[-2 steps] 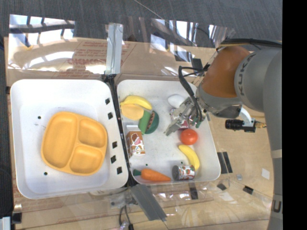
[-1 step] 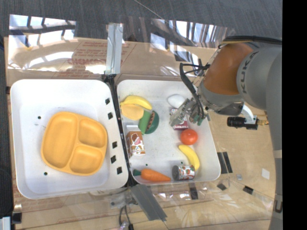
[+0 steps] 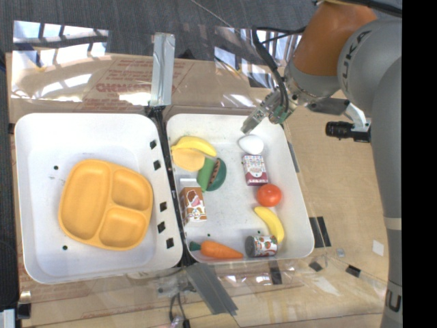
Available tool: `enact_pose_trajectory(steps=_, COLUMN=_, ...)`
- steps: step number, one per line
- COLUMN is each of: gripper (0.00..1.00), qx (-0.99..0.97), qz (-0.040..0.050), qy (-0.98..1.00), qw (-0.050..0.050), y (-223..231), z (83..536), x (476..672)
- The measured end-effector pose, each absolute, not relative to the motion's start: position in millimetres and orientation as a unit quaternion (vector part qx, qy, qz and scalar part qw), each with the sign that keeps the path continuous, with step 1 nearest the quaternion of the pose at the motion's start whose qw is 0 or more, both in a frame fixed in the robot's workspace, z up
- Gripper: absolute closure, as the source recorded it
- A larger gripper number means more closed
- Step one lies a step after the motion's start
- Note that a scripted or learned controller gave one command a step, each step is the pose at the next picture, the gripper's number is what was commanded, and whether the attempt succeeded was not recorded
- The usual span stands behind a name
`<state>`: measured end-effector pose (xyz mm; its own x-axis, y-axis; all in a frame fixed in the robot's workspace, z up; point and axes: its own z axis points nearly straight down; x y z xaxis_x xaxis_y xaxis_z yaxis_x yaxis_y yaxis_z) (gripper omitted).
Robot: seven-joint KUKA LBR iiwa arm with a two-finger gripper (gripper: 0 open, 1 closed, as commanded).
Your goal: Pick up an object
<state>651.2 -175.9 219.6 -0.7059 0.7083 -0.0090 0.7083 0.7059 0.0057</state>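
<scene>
Gripper: positioned over the right bin's far rim; nothing is seen between the fingers, and their spread cannot be told. White egg: lying just below the fingertips. Small red carton: nearer the camera, touching the egg. Tomato: beyond the carton.

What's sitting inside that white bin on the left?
The left bin holds a yellow divided tray with three compartments, nothing in them. Whatever part of the bin floor lies beneath the tray is covered.
</scene>
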Motion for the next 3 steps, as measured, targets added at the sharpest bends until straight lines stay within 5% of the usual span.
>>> enact_pose_trajectory(steps=1, gripper=0.0, qx=0.384, qz=-0.0002, qy=0.923, qw=0.002, y=-176.8, z=215.6, x=649.3)
enact_pose_trajectory(steps=2, gripper=0.0, qx=0.473, qz=0.0005, qy=0.881, qw=0.001, y=-207.4, z=107.0, x=615.8)
enact_pose_trajectory(steps=3, gripper=1.0, qx=0.47, qz=0.0002, qy=0.883, qw=0.001, y=-206.7, z=117.5, x=616.7)
